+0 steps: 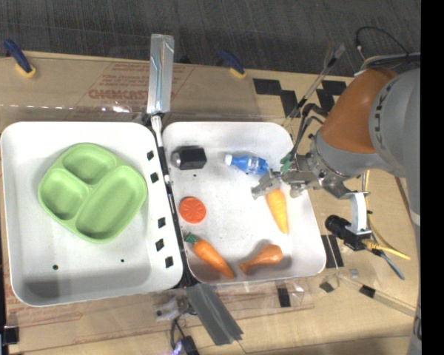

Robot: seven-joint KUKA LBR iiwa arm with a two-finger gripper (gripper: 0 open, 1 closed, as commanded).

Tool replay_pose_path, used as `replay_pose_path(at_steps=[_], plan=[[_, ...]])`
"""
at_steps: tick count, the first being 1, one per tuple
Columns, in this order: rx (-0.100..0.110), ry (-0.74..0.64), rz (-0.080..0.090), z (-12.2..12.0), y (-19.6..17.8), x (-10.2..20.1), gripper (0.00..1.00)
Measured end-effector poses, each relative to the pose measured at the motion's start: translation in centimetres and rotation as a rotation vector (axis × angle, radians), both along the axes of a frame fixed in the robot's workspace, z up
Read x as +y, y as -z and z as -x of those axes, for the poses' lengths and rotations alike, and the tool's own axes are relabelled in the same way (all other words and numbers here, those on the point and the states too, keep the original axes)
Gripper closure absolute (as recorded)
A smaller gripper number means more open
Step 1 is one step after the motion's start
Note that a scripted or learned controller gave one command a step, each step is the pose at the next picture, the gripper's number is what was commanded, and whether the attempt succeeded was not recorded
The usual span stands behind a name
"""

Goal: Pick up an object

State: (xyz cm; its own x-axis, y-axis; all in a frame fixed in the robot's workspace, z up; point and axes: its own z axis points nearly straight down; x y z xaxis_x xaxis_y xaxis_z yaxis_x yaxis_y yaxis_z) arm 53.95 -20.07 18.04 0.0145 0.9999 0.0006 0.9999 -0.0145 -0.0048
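The arm's grey wrist and orange band are covering much of the end effector (275, 186), so whether it is clenched or released is something I cannot tell. It is hanging over the right bin (229, 133), right at the top of a yellow-orange carrot (279, 210). The carrot is lying near the bin's right wall, its long axis running far to near, tip pointing toward the near edge. A blue bottle (246, 163) is lying just left of the end effector, partly hidden.
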Motion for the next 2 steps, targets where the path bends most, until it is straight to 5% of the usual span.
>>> replay_pose_path(at_steps=[1,2], plan=[[-0.03,-0.141,0.003,-3.5,7.6,-0.44,0.0],[-0.02,-0.145,0.001,-3.25,7.0,-0.42,1.0]])
